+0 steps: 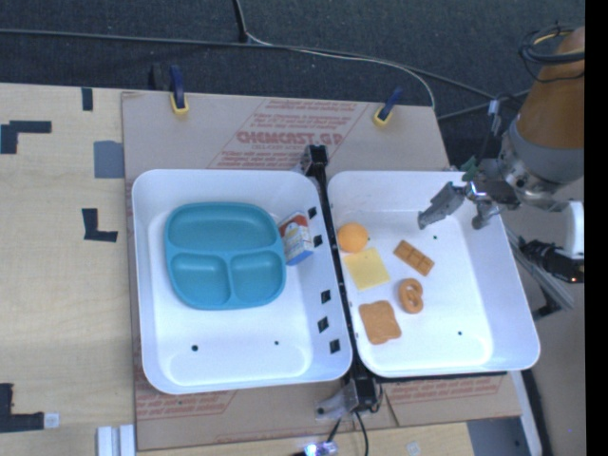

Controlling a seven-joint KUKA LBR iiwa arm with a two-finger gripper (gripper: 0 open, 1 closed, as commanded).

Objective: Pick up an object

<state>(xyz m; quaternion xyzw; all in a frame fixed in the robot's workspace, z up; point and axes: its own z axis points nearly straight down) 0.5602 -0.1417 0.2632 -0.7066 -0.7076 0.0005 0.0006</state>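
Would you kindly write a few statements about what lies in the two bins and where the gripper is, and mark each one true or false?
1. The blue divided plate lies in the left bin. True.
2. The orange ball sits in the left bin. False: it is in the right bin, near the divider.
3. The gripper holds the pretzel. False: the pretzel lies on the bin floor, apart from the gripper.
4. A small can lies beside the plate. True.
5. The yellow square lies just below the ball. True.

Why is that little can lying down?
The can in the left bin lies tipped on its side, leaning on the blue plate. It looks knocked over. The toy foods in the right bin lie flat and tidy.
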